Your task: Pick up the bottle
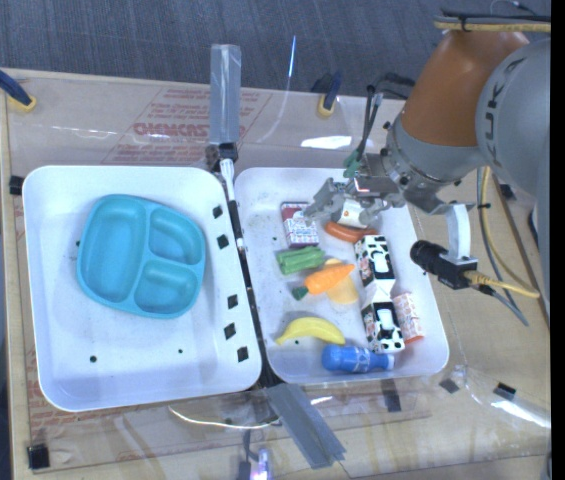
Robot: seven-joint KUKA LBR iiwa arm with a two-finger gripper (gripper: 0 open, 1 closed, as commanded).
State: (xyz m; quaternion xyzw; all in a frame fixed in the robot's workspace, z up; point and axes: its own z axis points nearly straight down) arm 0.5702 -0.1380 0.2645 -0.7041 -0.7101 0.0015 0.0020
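The bottle [357,359] is blue with a paler cap end and lies on its side along the front wall of the right bin [262,208]. My gripper [347,206] hangs over the back part of that bin, well behind the bottle, just above a red sausage-like toy [345,233]. Its fingers look open with nothing between them. The grey arm with its orange band [452,78] reaches in from the upper right.
The right bin also holds a yellow banana [310,330], an orange carrot [330,280], a green vegetable [302,260], a red-white packet [299,224], two cow-patterned cartons [374,258] [384,326] and a small orange box [409,318]. A blue divided plate [142,256] lies in the left bin [47,368].
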